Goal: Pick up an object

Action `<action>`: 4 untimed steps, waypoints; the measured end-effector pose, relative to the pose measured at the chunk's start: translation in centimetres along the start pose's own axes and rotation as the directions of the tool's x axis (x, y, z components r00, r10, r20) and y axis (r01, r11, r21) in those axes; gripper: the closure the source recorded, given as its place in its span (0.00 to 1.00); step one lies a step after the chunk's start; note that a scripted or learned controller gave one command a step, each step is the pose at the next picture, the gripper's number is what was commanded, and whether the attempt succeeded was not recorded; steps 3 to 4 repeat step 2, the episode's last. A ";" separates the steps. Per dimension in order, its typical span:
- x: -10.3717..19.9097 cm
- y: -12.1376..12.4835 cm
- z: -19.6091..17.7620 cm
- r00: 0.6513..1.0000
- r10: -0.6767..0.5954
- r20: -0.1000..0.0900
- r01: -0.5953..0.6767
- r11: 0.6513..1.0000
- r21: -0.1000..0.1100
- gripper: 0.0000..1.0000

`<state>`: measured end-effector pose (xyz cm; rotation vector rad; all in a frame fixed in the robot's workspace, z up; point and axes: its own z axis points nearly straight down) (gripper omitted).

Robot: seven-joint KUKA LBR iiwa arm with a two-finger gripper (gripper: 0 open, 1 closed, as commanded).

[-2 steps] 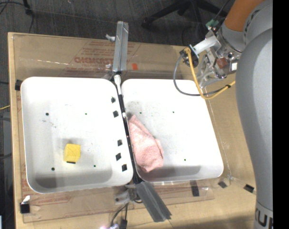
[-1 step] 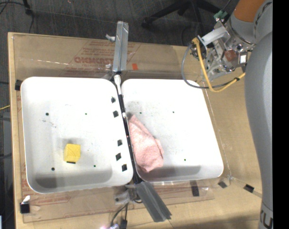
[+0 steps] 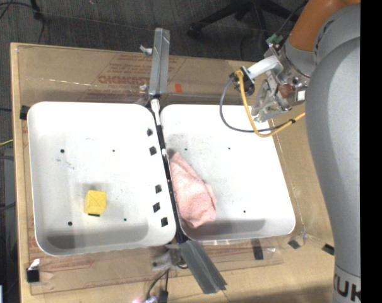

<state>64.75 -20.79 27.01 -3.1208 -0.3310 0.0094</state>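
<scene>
A small yellow block (image 3: 95, 202) lies in the left bin (image 3: 52, 125), near its front left. A crumpled pink cloth (image 3: 192, 191) rests in the right bin (image 3: 254, 169), against the divider on that bin's left side. My gripper (image 3: 265, 105) hangs over the far right corner of the right bin, well away from both the cloth and the block. Yellow and black cables loop around it, and nothing shows in its grasp.
A grey metal divider bar (image 3: 159, 68) runs between the two bins, from the back edge to the front. The big grey arm (image 3: 333, 125) fills the right side. The bins sit on a brown board (image 3: 83, 68) above dark floor.
</scene>
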 end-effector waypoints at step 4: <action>-0.2 0.2 -5.7 1.000 0.002 -0.003 -0.002 1.000 -0.001 1.00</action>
